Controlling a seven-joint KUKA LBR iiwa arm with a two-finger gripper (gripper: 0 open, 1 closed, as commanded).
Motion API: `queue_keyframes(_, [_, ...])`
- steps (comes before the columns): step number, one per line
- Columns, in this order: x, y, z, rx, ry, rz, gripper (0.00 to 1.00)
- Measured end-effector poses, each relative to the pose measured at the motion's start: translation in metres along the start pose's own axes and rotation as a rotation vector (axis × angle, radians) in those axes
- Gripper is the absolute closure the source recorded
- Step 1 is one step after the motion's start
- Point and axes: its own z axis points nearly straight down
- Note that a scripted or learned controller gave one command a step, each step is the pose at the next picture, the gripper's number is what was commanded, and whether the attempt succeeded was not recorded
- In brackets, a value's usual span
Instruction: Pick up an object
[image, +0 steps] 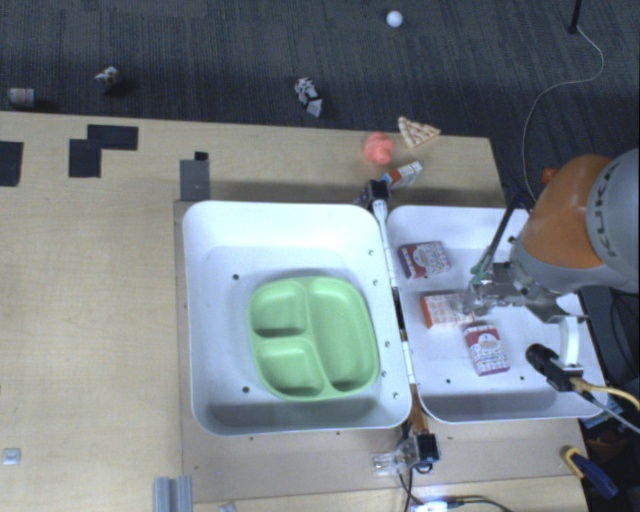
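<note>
**Gripper poised over the middle packet in the right bin**

Gripper (480, 297) hangs low in the right bin (440, 395), at the right end of a small red-and-white packet (441, 308). Whether it is spread or closed I cannot tell from this slanted view — the wrist and its fittings blur together there, and nothing shows clearly clamped.

That middle packet is the likeliest target. It lies immediately to the camera's left of the gripper, touching or nearly so, with its long axis running roughly left to right across the bin floor. It looks flat and rectangular, orange-red with a pale patch, lying face up.

Two similar packets sit close by: one (424, 260) farther up the bin, another (486, 351) just below the gripper, tilted slightly and lying more up-and-down. The left bin (215, 300) holds a green divided tray (312, 335), well apart from the arm (570, 235).

My judgement — the pick is not yet secured, since no packet is lifted.
</note>
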Motion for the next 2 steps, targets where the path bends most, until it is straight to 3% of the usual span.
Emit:
queue_keyframes(1, [0.0,0.0,0.0,0.001,0.0,0.0,0.0])
queue_keyframes(2, [0.037,-0.062,0.015,0.017,0.0,0.002,0.0])
